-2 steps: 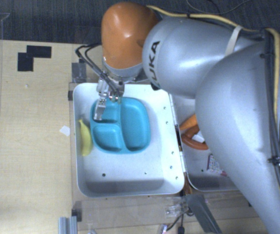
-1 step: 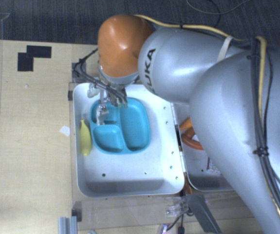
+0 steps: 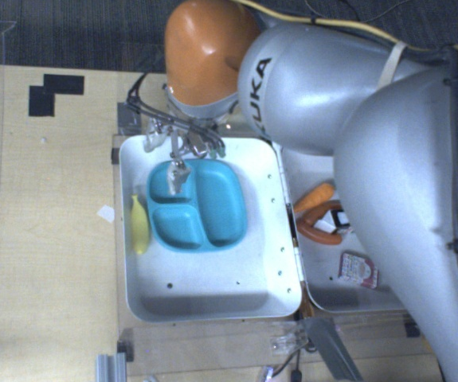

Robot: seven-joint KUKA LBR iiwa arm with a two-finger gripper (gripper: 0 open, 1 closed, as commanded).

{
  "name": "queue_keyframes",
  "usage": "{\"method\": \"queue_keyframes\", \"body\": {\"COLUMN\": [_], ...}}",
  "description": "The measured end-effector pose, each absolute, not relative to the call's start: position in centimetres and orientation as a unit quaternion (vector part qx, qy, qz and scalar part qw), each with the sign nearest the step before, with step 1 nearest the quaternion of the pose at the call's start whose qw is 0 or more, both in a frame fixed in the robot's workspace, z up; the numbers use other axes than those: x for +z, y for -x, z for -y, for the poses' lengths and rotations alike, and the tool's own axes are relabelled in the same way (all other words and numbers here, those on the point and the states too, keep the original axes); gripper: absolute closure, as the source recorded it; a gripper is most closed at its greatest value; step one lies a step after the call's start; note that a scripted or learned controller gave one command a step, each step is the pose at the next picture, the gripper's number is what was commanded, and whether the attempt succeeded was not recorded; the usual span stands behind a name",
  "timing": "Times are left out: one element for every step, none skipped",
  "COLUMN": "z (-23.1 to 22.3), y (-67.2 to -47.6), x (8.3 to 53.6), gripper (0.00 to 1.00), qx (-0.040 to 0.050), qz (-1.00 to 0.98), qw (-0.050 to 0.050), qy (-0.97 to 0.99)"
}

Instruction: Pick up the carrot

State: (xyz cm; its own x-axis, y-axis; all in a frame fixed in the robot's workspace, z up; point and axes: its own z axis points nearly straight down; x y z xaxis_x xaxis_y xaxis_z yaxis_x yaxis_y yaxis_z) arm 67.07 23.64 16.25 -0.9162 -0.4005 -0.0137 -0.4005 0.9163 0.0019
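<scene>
The grey arm [image 3: 348, 94] is reaching in from the right and bending across the far side of the scene, its orange band [image 3: 205, 50] sitting above the far edge of the left bin [image 3: 213, 297]. Below the band, the jaws [image 3: 179, 175] are hanging over the far left compartment of a blue divided tray [image 3: 213, 205] that is lying in the left bin. Whether the jaws are released or clenched cannot be told; nothing is showing between them.

The carrot [image 3: 315, 197] is lying in the right bin [image 3: 332, 293], near that bin's left wall and well apart from the jaws, with the arm covering its right end. Just on the near side of it, an orange-red ring-shaped thing [image 3: 318, 231] is resting, and a small dark red packet [image 3: 358, 270] is lying nearer still.

A yellow, banana-like thing [image 3: 138, 224] is lying in the left bin just beside the tray's left edge. Both bins are sitting on the pale wooden worktop [image 3: 53, 237].
</scene>
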Motion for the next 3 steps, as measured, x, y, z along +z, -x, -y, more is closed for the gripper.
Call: {"method": "queue_keyframes", "body": {"z": [-23.8,-21.3,-22.8], "y": [-67.4,-63.7,-67.0], "x": [11.3,10.6,15.0], "gripper": [0.00,0.00,0.00], "qx": [0.0023,0.0015,0.0010], "qz": [-0.959,-0.910,-0.871], "qw": [0.013,0.025,0.007], "qy": [0.284,0.414,0.492]}}
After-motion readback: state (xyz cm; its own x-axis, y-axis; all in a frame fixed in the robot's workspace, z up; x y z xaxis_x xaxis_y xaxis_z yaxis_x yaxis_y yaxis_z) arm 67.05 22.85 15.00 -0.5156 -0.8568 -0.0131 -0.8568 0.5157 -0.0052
